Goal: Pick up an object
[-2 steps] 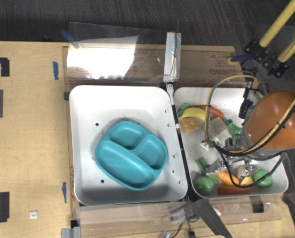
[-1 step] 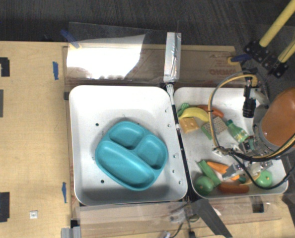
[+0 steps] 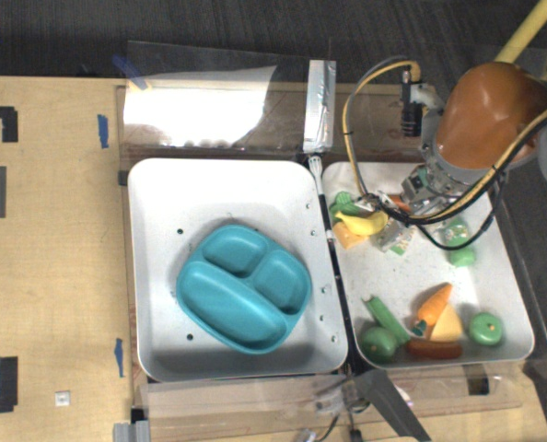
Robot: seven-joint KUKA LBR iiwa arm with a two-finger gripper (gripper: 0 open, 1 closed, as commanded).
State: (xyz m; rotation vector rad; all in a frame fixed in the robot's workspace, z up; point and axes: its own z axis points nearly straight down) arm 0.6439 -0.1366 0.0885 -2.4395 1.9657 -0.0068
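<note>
Toys (image 3: 361, 224) are clustered at the right bin's (image 3: 513, 288) upper left, where the gripper (image 3: 390, 205) is lowered, its state not discernible.

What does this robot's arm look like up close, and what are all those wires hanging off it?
The arm ends in a rounded orange band above the wrist, with grey metal below. Black and yellow cables loop from it, curving over the right bin. The claw beneath is small, dark and partly hidden by cabling.
</note>
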